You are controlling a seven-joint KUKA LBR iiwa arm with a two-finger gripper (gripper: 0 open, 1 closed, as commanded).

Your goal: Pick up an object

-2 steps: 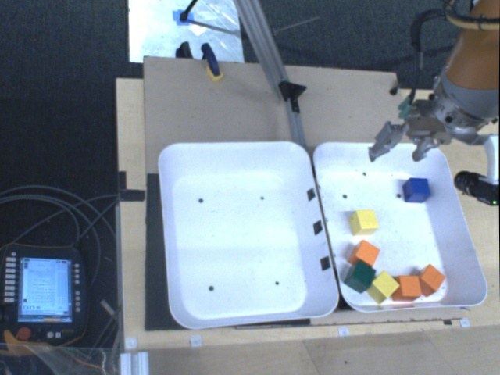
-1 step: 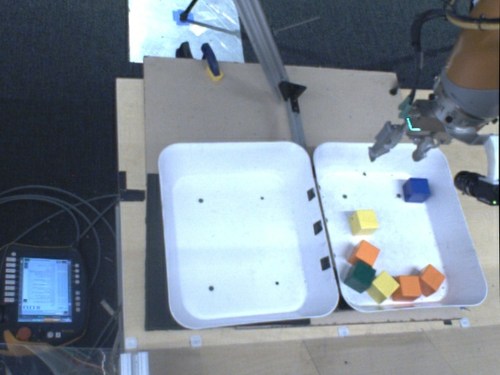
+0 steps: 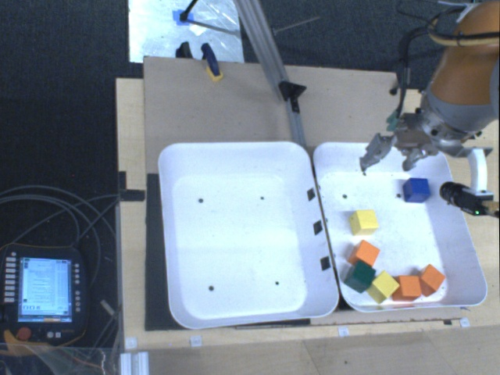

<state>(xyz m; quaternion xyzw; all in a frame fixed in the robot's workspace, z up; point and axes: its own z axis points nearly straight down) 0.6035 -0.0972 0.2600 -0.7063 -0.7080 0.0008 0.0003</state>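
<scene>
Blocks lie scattered in the right bin [image 3: 461,241], none gripped: a blue cube [image 3: 416,190] nearest the gripper [image 3: 388,153], whose fingers are spread apart with nothing between them. Around them: dark carpet [image 3: 62,92], tan bench [image 3: 234,100], left bin [image 3: 168,209], a pendant [image 3: 43,291] by the floor cables.

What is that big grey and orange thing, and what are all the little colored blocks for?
That is a robot arm, seen by a camera looking down from above. It reaches in from the right. At its end is a gripper with two fingers, spread open and holding nothing. It hangs over the right bin, one of two white bins. In that bin lie small blocks: a blue block near the gripper, a yellow block, and a cluster of orange, green and yellow ones at the bottom. The robot's job is to pick one up. The left bin sits beside it.
</scene>
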